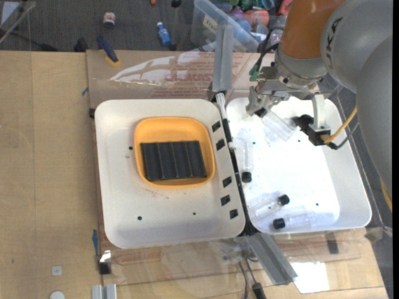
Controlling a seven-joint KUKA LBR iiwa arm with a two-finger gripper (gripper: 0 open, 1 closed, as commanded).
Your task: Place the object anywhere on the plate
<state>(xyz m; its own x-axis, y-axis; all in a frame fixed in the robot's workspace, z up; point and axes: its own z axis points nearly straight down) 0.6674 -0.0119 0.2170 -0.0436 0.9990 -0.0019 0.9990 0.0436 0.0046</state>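
Observation:
An orange plate (144,136) lies in the left bin (118,185), and a black ridged slab (173,161) rests flat on it. My gripper (257,106) hangs over the far left corner of the right bin (336,179), close to the divider. Just to its right, a clear plastic tube (277,128) lies on the bin floor. Several more clear tubes with black caps are scattered in that bin, one (245,177) by the divider and two (282,200) (279,223) near the front. From this angle I can't see whether anything is held.
A metal divider rail (227,148) with black clips runs between the bins. Behind the bench is a clear tub of coloured toys (240,5). The arm's grey body and orange band (318,11) fill the upper right. A yellow cable (346,129) loops over the right bin.

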